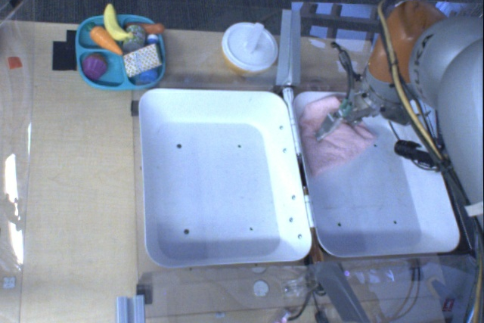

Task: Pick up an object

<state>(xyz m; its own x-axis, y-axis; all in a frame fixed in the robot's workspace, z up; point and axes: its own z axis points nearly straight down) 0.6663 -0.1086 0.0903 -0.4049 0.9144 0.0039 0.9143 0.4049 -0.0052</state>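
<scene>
My arm (446, 49) comes in from the right, grey with its orange band (401, 34) above the wrist, and reaches down over the far left corner of the right bin (393, 215). My tool (333, 125) sits right on a pink cloth (336, 138) that lies crumpled in that corner, close against the bin's left wall. The tip of the tool touches or presses into the top of the cloth, but from this slant I cannot tell whether it is apart, together, or clamped on any fold. The cloth rests on the bin floor.

Black cables (420, 151) trail from my wrist across the right side of that bin. The left bin (219, 178) stands just beside it, their walls touching along the middle seam.

On the counter (68, 185) beyond the left bin sits a blue divided tray (85, 76) with toy food in it: a banana (113, 23), a carrot (103, 38) and a purple piece (94, 66) among others. A white lidded cup (249, 47) stands near the far edge between the two bins, well apart from the tray.
</scene>
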